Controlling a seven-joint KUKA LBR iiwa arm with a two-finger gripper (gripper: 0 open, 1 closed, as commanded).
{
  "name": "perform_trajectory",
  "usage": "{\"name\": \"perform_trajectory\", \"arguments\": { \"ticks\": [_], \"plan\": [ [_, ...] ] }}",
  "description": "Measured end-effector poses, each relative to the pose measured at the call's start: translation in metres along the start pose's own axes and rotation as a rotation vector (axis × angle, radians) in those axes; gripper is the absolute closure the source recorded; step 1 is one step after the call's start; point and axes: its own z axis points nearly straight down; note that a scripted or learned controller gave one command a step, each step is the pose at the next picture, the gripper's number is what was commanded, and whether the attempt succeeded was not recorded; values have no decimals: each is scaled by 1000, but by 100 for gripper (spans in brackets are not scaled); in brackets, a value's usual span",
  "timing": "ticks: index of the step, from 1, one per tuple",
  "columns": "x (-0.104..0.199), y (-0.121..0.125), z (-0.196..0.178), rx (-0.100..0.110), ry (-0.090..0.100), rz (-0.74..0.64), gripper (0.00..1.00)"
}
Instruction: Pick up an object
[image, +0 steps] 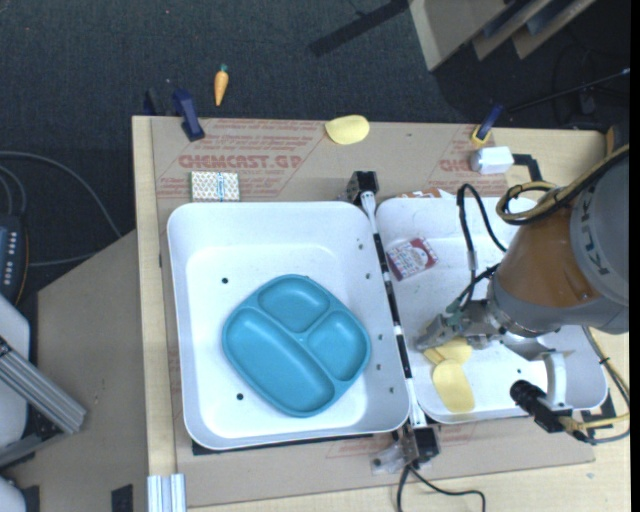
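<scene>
Hovering low in the right bin (590, 395), the gripper (447, 330) sat just above-left of two yellow chip-like pieces: one (447, 352) touching its tip, the other (454, 386) just below toward the frame bottom, long axis near vertical. Finger state: cannot tell. One red-white packet (410, 257) lay upper-left in that bin; one blue divided plate (293, 343) in the left bin (190, 300).

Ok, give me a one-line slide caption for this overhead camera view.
KUKA arm's gripper low in the right bin over yellow pieces; blue divided plate lies in the left bin.
</scene>
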Motion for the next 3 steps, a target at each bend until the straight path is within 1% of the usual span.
{"name": "perform_trajectory", "arguments": {
  "ticks": [1, 2, 3],
  "plan": [
    [1, 13, 0, -3, -2, -1, 0],
    [-22, 76, -37, -4, -2, -2, 0],
    [3, 34, 0, 0, -1, -1, 0]
  ]
}}
